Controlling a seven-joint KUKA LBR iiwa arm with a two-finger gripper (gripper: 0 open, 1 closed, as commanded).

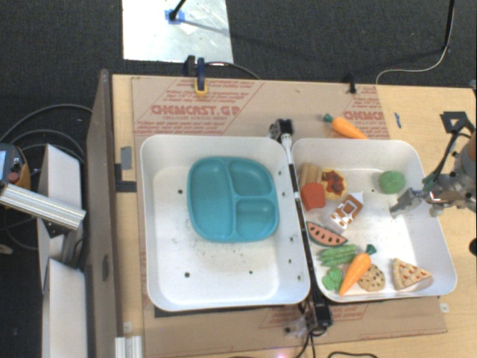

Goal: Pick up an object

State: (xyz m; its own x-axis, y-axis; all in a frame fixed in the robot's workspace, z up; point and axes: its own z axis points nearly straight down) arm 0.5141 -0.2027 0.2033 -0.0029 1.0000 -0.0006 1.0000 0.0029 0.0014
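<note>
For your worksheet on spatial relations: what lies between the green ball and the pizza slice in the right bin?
In the camera view, bare white bin floor separates the green ball from the pizza slice.

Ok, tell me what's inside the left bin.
The left bin holds a teal divided plate lying flat, and dark specks dot the floor around it. The plate's compartments look bare. Whatever lies under the plate is covered.

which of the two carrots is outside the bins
The carrot on the cardboard, lying just beyond the right bin's far rim. The other carrot lies inside that bin, near its front edge.
</note>
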